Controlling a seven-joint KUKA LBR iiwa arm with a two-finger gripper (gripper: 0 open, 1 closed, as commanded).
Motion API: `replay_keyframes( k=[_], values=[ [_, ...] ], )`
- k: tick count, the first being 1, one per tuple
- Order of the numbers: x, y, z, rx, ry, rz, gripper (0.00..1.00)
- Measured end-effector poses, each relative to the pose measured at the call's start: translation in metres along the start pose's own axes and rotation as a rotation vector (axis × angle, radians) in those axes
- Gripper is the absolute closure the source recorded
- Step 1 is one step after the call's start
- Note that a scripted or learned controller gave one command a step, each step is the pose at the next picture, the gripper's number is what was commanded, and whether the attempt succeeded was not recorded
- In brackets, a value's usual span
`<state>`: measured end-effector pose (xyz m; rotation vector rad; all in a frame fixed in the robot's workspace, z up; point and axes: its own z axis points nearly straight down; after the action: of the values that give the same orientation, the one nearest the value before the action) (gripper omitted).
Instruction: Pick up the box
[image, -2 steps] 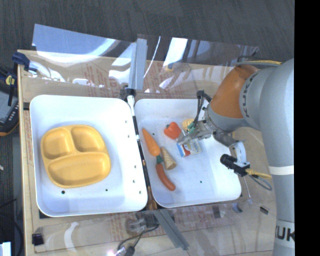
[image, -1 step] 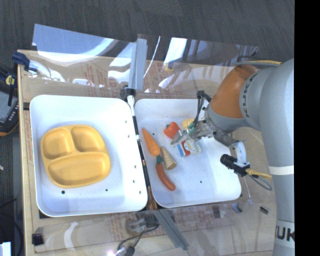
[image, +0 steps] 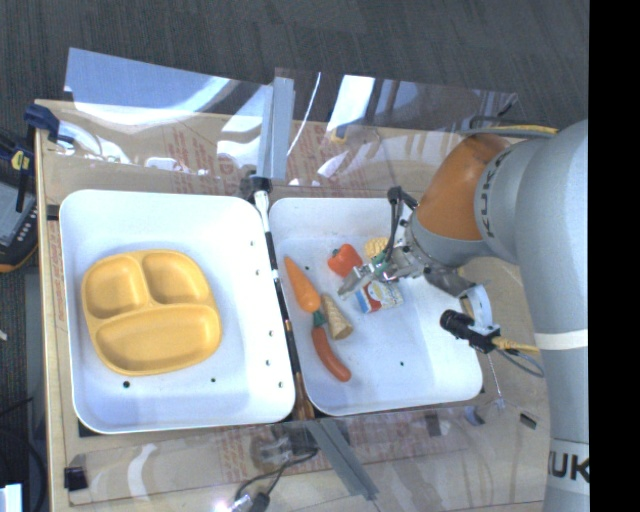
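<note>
The box (image: 384, 297) is a small white carton with red and blue print, lying in the middle of the right bin (image: 440, 375). My gripper (image: 366, 277) reaches in from the right and hangs low over the box's upper left edge. It looks very close to the box or touching it. The grey arm with its orange band (image: 455, 195) covers the bin's upper right part.
In the right bin, left of the box, lie a carrot (image: 302, 285), a red sausage (image: 331, 357), a tan wedge (image: 338, 320) and a small red-orange item (image: 345, 260). A yellow divided plate (image: 150, 310) fills much of the left bin (image: 160, 400).
</note>
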<state>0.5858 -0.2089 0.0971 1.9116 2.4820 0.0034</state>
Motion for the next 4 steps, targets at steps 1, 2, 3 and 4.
replay_keyframes(
  k=[1, 2, 3, 4],
  values=[
    [0.001, -0.003, 0.000, 0.000, 0.000, -0.067, 0.00],
    [0.002, -0.005, 0.000, 0.001, 0.003, -0.107, 0.00],
    [0.002, -0.007, -0.001, 0.003, 0.005, -0.147, 0.00],
    [0.006, -0.016, -0.001, 0.003, 0.005, -0.134, 0.00]
  ],
)
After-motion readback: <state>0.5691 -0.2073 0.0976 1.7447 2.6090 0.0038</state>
